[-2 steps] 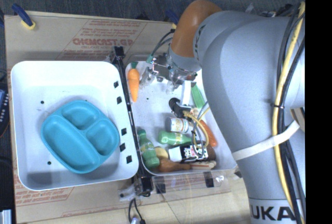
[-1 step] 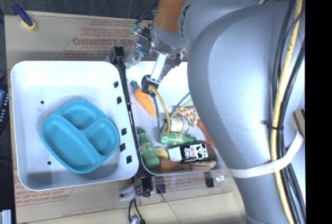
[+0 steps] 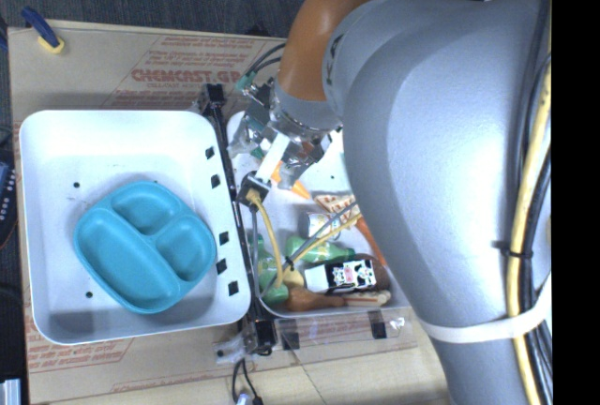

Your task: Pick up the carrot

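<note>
Two bins [image 3: 56, 127]: white, shallow, side by side on a cardboard sheet [image 3: 141, 66] printed with red lettering; a black divider strip [image 3: 230, 197] runs along the seam between them.
Left bin: holds one blue sectioned plate [image 3: 145, 244], three compartments, lying toward the bin's 6 o'clock half; the floor toward 12 o'clock is bare white.
Right bin [image 3: 323, 323]: largely covered by the arm; the visible part, toward 6 o'clock, is crowded with small items packed against each other.
Right bin contents: a green item [image 3: 323, 253] near the middle of the pile, a black-and-white printed box [image 3: 352, 275] at its 4 o'clock, a brown item [image 3: 309, 300] against the 6 o'clock rim, a patterned tan piece [image 3: 333, 202] toward 12 o'clock.
Carrot [image 3: 367, 239]: orange sliver in the right bin, at the 3 o'clock edge of the pile, tucked against the arm's grey body; most of it hidden.
Arm [image 3: 441, 159]: grey, enters from 3 o'clock, orange band [image 3: 309, 37] above the wrist.
Gripper [image 3: 272, 164]: over the 12 o'clock end of the right bin, just beside the divider, at about 10 o'clock from the carrot and apart from it.
Jaws: cannot tell whether apart or together; cables and wrist hardware clutter that spot.
Yellow cable [image 3: 272, 239]: curves from the gripper area down toward 6 o'clock across the pile.
Blue and yellow clamp [image 3: 42, 30]: on the cardboard's 11 o'clock corner, outside both bins.
</note>
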You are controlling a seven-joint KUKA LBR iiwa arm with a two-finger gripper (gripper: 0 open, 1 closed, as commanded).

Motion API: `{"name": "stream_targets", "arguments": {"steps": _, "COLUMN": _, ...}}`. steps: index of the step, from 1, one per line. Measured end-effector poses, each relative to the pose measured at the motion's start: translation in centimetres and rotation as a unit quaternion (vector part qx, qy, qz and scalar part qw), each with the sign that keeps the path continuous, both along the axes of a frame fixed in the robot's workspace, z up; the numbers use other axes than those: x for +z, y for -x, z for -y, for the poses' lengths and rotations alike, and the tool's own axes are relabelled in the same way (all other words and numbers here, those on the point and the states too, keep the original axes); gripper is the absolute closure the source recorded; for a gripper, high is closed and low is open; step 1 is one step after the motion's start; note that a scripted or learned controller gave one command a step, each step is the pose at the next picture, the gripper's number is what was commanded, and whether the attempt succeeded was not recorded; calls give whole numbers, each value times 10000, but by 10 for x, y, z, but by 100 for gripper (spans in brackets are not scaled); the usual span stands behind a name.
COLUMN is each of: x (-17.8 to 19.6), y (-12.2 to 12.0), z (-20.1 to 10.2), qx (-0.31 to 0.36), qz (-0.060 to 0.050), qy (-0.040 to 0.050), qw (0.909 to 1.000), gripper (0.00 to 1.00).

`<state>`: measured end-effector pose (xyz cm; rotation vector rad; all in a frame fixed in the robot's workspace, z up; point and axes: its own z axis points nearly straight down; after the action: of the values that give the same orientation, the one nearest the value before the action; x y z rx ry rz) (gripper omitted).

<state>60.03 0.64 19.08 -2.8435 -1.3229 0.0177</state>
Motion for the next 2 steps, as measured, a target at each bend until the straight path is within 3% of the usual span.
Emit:
{"name": "stream_targets", "arguments": {"steps": 1, "x": 65, "y": 39, "z": 57, "qx": 932, "qz": 35, "qy": -1, "qw": 9956, "gripper": 0}}
{"name": "stream_targets", "arguments": {"steps": 2, "x": -31, "y": 4, "z": 98, "qx": 266, "qz": -22, "qy": -11, "qw": 9996, "gripper": 0}}
